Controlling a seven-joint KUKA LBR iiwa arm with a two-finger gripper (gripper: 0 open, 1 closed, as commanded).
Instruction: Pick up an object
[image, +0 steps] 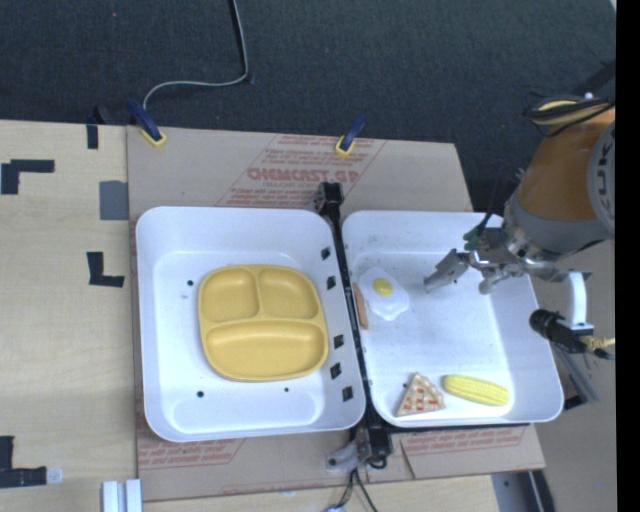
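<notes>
- My gripper (463, 277) is hovering over the right bin (455, 340), near its far right corner, fingers spread apart and gripping nothing.
- The fried egg (382, 294) is lying just to the left of my fingertips, not touching them.
- A bacon strip (360, 306) is resting beyond the egg, against the bin's left wall.
- The corn cob (475, 390) and pizza slice (419, 396) are sitting well below my gripper, near the front rim.
- A yellow divided plate (263, 322) is sitting far to my left in the left bin (165, 330).
</notes>
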